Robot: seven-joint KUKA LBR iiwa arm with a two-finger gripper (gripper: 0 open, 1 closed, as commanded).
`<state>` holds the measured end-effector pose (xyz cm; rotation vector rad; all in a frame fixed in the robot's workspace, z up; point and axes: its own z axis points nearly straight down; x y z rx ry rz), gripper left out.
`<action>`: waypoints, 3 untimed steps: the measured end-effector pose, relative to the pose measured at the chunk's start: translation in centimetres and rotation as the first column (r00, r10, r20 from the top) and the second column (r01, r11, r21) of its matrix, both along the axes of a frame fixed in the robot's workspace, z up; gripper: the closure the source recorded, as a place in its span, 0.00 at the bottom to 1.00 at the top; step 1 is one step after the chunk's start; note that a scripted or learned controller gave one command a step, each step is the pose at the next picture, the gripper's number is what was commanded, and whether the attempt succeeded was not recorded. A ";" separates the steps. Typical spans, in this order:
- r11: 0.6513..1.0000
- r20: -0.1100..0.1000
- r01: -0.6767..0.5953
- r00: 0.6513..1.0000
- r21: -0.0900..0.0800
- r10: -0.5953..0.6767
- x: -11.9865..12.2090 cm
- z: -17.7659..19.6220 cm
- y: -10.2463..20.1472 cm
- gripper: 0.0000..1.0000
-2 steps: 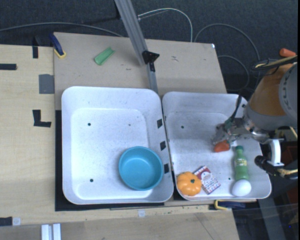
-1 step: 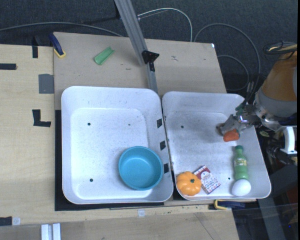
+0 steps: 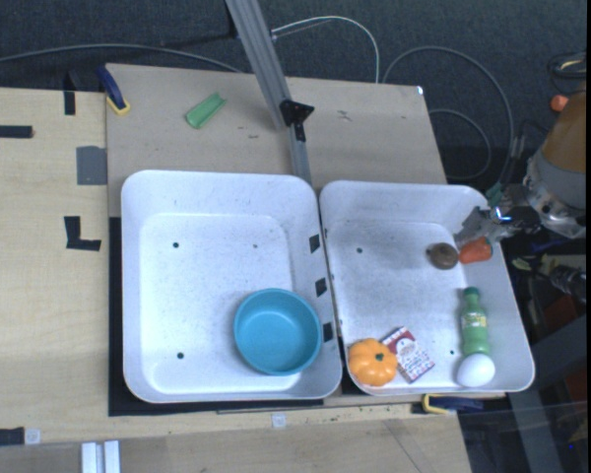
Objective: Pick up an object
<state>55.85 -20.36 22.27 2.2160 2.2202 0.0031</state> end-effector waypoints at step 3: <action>1.000 -0.005 -0.005 1.000 0.004 0.005 1.5 1.8 10.8 1.00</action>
